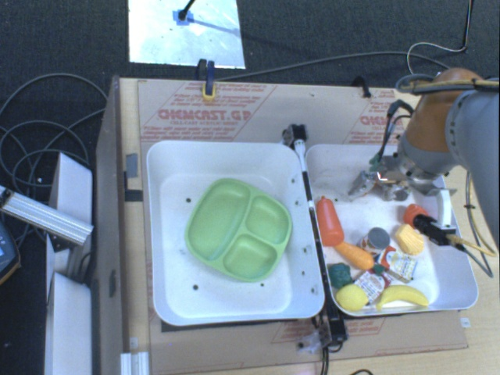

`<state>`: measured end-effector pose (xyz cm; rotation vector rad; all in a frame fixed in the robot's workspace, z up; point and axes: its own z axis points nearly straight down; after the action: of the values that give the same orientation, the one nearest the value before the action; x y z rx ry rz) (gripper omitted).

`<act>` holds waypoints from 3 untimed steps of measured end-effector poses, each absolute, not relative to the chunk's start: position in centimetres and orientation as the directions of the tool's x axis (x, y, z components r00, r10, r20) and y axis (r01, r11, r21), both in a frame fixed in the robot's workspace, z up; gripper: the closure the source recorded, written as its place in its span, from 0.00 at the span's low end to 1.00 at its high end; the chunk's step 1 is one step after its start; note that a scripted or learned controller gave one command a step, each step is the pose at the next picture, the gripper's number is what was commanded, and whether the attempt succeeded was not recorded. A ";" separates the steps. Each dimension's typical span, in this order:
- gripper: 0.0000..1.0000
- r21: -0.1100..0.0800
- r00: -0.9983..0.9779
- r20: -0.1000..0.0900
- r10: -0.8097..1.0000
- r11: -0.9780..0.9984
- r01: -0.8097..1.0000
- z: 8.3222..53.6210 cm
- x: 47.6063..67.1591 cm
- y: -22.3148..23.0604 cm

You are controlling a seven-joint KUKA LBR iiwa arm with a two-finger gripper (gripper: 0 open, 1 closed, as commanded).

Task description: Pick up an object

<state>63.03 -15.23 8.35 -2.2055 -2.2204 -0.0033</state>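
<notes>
Nearest, a banana (pixel 402 296) and lemon (pixel 351 298) lie along the right bin's (pixel 469 287) front edge; the gripper (pixel 373 180) hovers near its back edge, jaws spread and holding nothing.

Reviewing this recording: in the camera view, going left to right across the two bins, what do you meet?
Green divided plate in the left bin → orange bottle → carrot → grey round lid → corn cob, these in the right bin, with the gripper above its far part.
</notes>
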 end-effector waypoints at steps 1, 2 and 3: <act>0.00 0.001 -0.002 -0.001 1.000 0.002 1.000 8.5 62.0 -19.1; 0.00 -0.060 0.013 0.002 1.000 -0.013 0.998 8.1 65.6 -18.3; 0.00 0.001 -0.002 -0.001 1.000 0.002 1.000 8.5 60.1 -19.6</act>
<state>60.12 -19.61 8.47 -2.2205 -2.2251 0.0002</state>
